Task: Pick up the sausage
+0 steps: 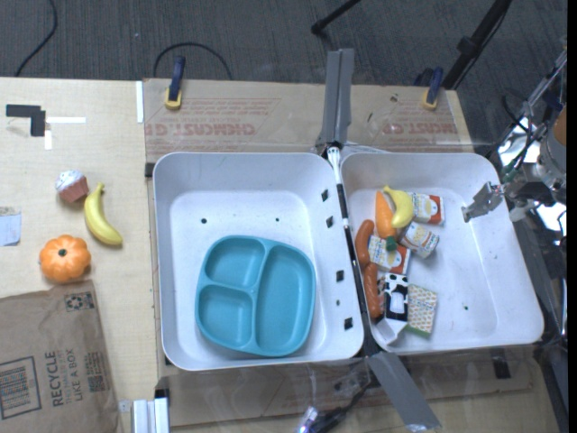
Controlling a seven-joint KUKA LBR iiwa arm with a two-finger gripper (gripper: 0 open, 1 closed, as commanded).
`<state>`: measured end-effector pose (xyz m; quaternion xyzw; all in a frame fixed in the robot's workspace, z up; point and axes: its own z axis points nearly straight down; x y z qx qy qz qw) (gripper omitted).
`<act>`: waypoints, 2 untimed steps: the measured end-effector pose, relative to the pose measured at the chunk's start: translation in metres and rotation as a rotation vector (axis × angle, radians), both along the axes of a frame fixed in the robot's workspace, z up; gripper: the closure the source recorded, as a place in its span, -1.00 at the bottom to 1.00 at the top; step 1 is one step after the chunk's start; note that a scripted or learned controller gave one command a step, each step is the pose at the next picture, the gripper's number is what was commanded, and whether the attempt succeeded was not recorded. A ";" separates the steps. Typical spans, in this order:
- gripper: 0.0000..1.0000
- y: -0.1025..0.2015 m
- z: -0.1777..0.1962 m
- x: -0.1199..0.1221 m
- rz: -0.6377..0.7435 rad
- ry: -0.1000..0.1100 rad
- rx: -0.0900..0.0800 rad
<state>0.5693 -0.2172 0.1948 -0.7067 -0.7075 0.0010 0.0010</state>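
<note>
The sausage (363, 242) is a reddish-orange, elongated piece lying along the left wall of the right bin (469, 269). Its lower end is tucked against a pile of small food packets. A second orange, elongated piece (373, 298) lies just below it in line. My gripper (480, 204) hangs over the right side of the right bin, near its far right corner. It is well to the right of the sausage and apart from every item. Nothing is seen in it.
Beside the sausage lie a yellow and orange toy fruit (394, 210), several small cartons (421, 239) and a cracker-like packet (421, 309). The left bin (180, 242) holds a blue divided plate (257, 294). A banana (100, 216), pumpkin (65, 259) and cupcake (71, 186) sit on the bench at left.
</note>
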 end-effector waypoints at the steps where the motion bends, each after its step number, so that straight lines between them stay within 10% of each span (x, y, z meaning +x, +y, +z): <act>1: 1.00 0.000 0.009 0.000 0.003 0.000 -0.001; 2: 1.00 0.034 0.121 0.011 0.120 -0.002 -0.001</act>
